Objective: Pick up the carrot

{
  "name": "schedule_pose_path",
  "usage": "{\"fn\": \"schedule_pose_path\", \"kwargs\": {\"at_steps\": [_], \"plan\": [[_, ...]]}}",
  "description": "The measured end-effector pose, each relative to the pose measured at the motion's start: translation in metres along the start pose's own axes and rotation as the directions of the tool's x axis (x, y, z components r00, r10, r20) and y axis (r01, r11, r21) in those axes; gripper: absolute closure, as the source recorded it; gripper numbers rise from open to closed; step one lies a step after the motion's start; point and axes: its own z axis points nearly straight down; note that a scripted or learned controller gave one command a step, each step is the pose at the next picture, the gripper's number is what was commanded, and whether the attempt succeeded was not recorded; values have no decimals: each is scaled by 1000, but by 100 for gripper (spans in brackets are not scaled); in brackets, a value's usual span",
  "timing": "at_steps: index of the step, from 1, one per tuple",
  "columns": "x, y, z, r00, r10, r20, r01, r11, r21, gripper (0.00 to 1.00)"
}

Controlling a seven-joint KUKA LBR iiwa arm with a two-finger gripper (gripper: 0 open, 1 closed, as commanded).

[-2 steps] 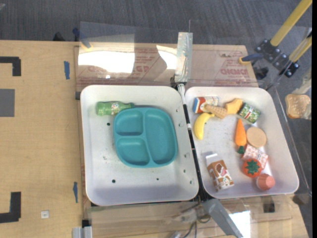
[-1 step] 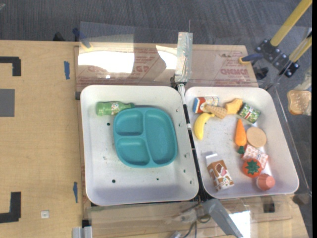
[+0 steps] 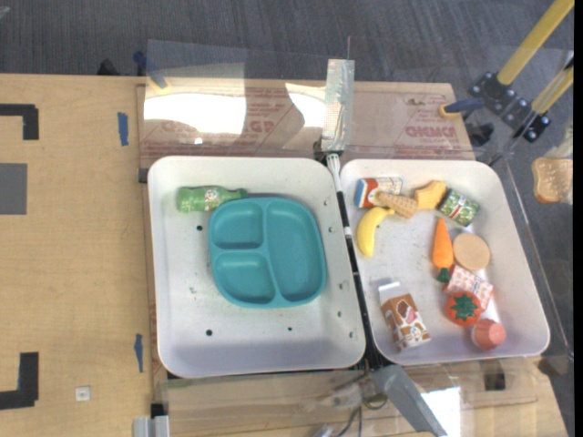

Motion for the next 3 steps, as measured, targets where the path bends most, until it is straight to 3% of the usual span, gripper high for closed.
{"fn": "schedule_pose_path", "kwargs": {"at_steps": [3], "plan": [[-8, 2, -37, 999, 0, 34, 0, 1000, 4, 100]]}}
